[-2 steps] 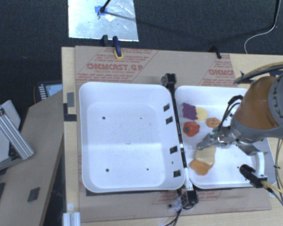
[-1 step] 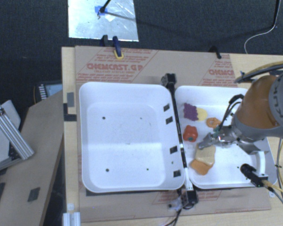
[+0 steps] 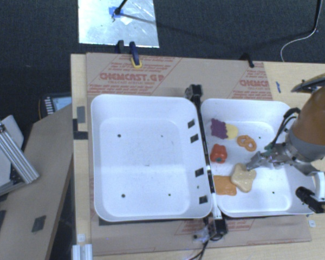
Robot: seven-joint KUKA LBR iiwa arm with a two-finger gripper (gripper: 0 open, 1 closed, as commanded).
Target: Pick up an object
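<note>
Cream toy (image 3: 242, 178) btwn orange piece (image 3: 224, 185) & jaws (image 3: 251, 164)

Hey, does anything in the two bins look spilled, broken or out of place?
Nothing stands out. The toy pieces all lie loose in the right bin: a purple piece, an orange ring, a red-orange piece, a cream piece and a flat orange piece. The gripper is just above the cream piece.
</note>
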